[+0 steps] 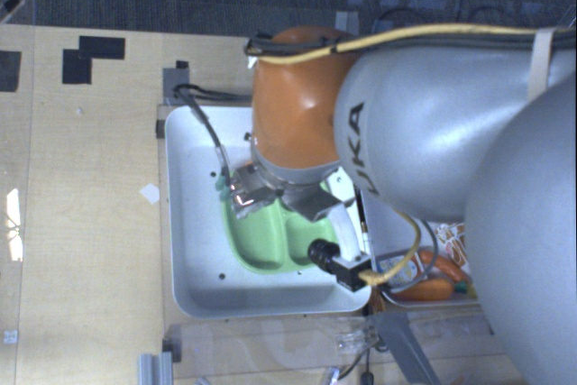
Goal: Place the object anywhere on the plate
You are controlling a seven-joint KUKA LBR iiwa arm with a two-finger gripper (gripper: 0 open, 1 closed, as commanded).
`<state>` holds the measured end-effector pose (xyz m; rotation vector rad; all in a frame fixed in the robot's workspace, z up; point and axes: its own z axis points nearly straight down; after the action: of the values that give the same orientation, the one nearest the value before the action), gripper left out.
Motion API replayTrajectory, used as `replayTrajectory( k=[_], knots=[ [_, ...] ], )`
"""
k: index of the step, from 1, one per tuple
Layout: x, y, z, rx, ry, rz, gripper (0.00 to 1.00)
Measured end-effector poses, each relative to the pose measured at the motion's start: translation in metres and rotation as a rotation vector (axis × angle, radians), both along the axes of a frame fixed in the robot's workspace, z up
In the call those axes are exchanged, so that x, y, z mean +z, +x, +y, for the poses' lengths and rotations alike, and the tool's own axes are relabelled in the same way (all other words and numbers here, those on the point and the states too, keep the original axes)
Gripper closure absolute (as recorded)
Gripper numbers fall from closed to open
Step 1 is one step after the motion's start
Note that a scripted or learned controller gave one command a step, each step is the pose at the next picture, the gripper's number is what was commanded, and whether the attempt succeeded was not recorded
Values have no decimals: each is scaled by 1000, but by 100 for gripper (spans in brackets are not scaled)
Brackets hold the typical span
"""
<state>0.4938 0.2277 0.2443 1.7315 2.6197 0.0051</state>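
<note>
- Camera view: one green plate (257, 239) lies in the left white bin (194, 221), toward that bin's right side and front wall.
- One grey arm (424, 131) with an orange band (293, 95) reaches over the plate and covers its upper part.
- The gripper (270, 194) sits low over the plate; its state cannot be told.
- Orange items (431, 279) lie in the right bin, mostly hidden by the arm; which one is the task's object cannot be told.

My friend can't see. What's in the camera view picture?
A big grey robot arm with an orange band reaches down over a green plate in the left white bin. Orange things lie in the right bin, mostly hidden.
</note>
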Motion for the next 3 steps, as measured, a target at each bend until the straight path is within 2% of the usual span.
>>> replayTrajectory(
  k=[1, 2, 3],
  knots=[
    [0, 0, 0, -1, 0, 0, 0],
    [11, 2, 0, 0, 2, -4, 100],
    [11, 2, 0, 0, 2, -4, 0]
  ],
)
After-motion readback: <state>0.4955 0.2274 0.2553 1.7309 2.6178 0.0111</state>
